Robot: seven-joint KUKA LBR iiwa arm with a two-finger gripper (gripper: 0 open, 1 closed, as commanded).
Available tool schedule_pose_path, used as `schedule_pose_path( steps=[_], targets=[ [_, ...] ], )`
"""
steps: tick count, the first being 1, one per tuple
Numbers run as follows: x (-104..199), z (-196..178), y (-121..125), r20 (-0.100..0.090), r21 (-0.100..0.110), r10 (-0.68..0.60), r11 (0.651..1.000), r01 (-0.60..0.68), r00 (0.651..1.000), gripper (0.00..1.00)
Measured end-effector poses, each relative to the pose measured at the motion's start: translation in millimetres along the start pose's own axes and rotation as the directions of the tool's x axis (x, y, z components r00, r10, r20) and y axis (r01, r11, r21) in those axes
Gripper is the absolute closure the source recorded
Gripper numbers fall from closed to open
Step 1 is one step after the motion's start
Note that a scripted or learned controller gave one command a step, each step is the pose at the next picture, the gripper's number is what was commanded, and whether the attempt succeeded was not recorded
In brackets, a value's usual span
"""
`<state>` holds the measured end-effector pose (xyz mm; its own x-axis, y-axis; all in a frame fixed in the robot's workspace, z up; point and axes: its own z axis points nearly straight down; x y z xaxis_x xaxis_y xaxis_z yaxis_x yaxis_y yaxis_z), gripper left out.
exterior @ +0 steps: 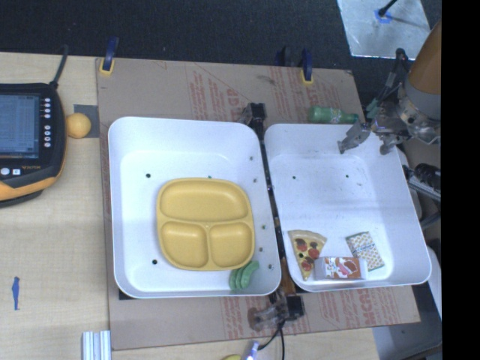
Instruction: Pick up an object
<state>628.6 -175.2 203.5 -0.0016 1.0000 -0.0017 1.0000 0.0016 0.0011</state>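
- Cardboard-covered bench (187, 88) carries your two white bins; right bin (337, 201) lies bare across its middle.
- Pizza slice toy (306, 251), small packet (340, 268) and patterned pouch (365, 250) crowd its 6 o'clock wall.
- Your gripper (369, 142) hangs spread and holding nothing over the 1 o'clock rim.

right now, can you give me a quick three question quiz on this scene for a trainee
1. True or false: the yellow divided plate lies in the left bin.
2. Multiple choice: what lies closest to the pizza slice toy in the right bin? A) the green toy B) the red and white packet C) the orange ball
3. Short answer: over which corner of the right bin is the gripper?

Key:
1. True.
2. B, the red and white packet; the green toy is in the left bin and the orange ball is on the bench.
3. The far right corner.
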Motion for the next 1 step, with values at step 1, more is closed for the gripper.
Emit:
schedule_pose_path(
  steps=[1],
  targets=[
    [39.2, 71.7, -121.4, -0.002, 0.007, -0.004, 1.0, 0.004, 1.0, 0.0]
  ],
)
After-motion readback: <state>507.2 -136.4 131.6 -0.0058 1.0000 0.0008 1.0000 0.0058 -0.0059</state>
